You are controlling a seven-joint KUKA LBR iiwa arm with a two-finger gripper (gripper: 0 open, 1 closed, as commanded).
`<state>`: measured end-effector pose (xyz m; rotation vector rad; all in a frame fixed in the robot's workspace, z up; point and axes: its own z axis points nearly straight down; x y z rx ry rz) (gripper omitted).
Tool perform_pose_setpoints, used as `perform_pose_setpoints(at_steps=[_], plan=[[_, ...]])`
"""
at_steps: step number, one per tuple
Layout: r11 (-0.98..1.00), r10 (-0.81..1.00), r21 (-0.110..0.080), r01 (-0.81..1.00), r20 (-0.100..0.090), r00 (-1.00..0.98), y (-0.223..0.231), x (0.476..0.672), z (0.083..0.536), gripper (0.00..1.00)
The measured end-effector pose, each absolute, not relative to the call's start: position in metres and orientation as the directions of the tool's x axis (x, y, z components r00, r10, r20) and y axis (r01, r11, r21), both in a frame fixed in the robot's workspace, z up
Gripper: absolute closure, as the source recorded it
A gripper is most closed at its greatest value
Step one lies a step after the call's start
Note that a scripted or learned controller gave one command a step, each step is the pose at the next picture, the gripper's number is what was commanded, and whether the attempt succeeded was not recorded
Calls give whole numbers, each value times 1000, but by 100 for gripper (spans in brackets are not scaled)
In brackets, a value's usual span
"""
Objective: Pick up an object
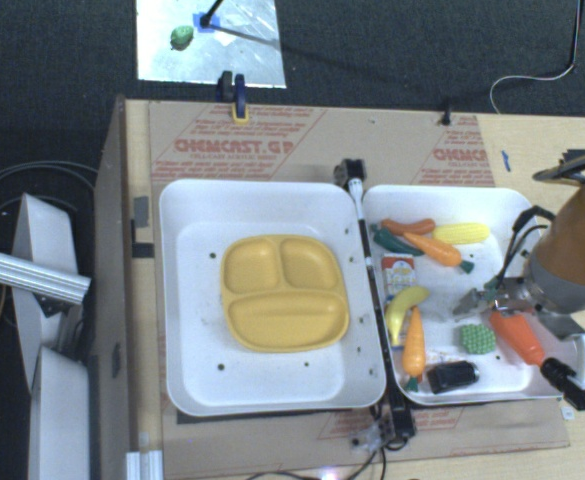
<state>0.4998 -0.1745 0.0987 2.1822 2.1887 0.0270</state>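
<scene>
My gripper [480, 304] hangs low over the right part of the right bin [507, 200], below the arm's orange wrist band [577, 243]. An orange carrot [518, 337] lies slanted just under and to the right of it, touching or nearly touching it. A green knobbly toy [477, 339] sits just below the gripper. To the left lie a yellow banana [404, 306] and a small orange carrot [414, 344]. A black object [452, 375] rests near the bin's front wall.
At the back of the right bin lie a corn cob [461, 233], two carrots [427, 243] and a small printed box [399, 268]. The left bin [187, 268] holds a yellow divided plate [282, 293]. A cable [532, 68] runs behind the bench.
</scene>
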Motion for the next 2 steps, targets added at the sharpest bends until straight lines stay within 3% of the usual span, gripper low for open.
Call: perform_pose_setpoints(at_steps=[2], plan=[[3,1000,49,999,-26,-1,-172,500,99,0]])
